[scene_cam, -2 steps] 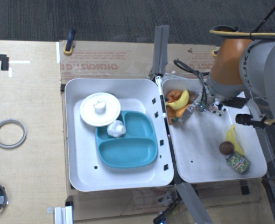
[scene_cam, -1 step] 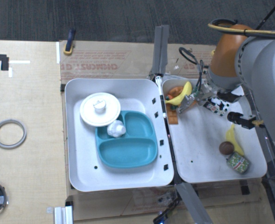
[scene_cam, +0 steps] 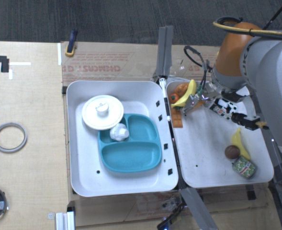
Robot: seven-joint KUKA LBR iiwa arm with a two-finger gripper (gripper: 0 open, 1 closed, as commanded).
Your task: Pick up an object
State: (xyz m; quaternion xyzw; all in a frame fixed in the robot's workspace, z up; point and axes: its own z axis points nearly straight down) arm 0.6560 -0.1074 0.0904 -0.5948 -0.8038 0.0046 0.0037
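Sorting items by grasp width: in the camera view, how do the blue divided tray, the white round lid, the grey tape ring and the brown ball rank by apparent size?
Largest to smallest:
1. blue divided tray
2. white round lid
3. grey tape ring, slightly smaller than the lid
4. brown ball

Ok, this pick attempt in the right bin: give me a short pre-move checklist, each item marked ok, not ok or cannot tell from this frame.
1. Gripper is over the right bin, at its far left corner: ok.
2. A target lies at the gripper: the yellow banana and an orange object sit right beside it: ok.
3. An object is seen between the fingers: cannot tell.
4. Target free of neighbours: not ok; banana and orange object touch and crowd the bin wall.
5. Other items out of the arm's way: ok; the brown ball, yellow piece and green can lie at the near right.
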